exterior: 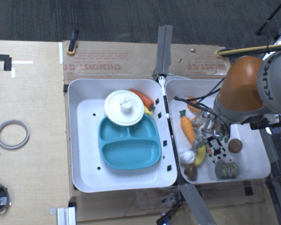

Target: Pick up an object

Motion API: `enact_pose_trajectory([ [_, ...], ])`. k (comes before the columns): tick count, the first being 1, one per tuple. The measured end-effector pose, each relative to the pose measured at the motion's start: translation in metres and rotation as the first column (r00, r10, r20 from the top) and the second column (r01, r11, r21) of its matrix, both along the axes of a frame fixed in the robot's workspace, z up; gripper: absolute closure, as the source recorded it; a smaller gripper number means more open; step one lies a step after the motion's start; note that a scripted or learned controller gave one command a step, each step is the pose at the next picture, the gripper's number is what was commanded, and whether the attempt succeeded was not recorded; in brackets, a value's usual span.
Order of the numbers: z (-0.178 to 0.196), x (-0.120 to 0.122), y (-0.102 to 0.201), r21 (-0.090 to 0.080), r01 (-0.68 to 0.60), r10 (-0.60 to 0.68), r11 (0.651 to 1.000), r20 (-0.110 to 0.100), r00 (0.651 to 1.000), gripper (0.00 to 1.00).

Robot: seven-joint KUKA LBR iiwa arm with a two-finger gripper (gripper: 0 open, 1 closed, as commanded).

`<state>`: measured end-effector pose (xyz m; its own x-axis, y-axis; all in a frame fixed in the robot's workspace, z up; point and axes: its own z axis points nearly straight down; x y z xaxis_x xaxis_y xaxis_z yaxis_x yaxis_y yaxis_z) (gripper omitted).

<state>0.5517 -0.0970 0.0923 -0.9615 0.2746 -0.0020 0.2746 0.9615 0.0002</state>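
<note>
Camera view: looked down on both bins, arm (pixel 246 86) reaching in from the right.
Near right bin: a dark round item (pixel 190 172) sat at the near-left corner, a green patterned ball (pixel 226 169) to its right, a white ball (pixel 187 157) and a banana (pixel 200 154) just behind.
Gripper: gripper (pixel 210 134) hung low over the right bin (pixel 257 175), above the banana and beside the carrot (pixel 187 129); I could not tell whether it was wide or narrow, and nothing showed as held.
Right side: a brown ball (pixel 234 146) lay near the gripper.
Left bin: a blue tray (pixel 129 149) sat mid-bin, a white lid (pixel 124 108) at its far edge.
Progress: judged early; no object looked lifted, so grasp and raise remained.
Likely target: banana or carrot, unsure which.
</note>
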Motion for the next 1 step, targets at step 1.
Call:
enact_pose_trajectory([
  [1,0.0096,0.0008,-0.0021,-0.004,0.001,-0.001,1.0,0.002,1.0,1.0],
])
